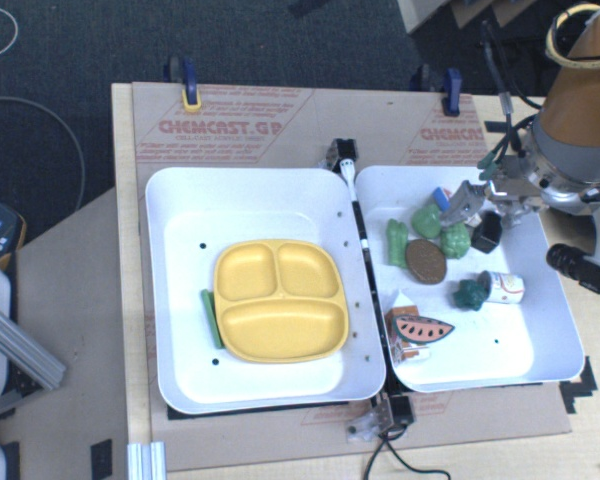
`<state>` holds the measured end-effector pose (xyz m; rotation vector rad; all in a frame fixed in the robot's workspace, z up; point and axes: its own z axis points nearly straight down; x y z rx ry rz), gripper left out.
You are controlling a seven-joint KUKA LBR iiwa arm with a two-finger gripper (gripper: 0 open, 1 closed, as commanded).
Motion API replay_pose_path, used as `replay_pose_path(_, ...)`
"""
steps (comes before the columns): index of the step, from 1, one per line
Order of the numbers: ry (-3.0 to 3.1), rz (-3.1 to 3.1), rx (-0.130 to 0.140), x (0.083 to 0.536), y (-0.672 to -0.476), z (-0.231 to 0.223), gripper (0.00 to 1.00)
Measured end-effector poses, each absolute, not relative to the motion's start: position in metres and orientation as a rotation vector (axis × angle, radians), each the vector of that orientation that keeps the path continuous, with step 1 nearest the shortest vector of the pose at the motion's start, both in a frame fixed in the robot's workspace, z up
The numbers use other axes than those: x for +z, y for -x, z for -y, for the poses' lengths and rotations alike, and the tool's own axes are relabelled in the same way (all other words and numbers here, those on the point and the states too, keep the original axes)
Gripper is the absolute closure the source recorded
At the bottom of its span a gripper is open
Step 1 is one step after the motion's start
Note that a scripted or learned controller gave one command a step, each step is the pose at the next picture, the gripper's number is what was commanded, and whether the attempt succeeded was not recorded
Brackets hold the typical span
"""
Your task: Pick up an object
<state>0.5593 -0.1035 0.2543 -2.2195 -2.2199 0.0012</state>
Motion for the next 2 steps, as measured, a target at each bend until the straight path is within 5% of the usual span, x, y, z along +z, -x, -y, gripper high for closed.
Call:
replay_pose_path(1,2.206,2.22,0.009,0.201,-0.489,0.004,0.0)
replay_pose_path(2,2.212,2.241,-0.025,0.345,-0.48,-0.084,0.0)
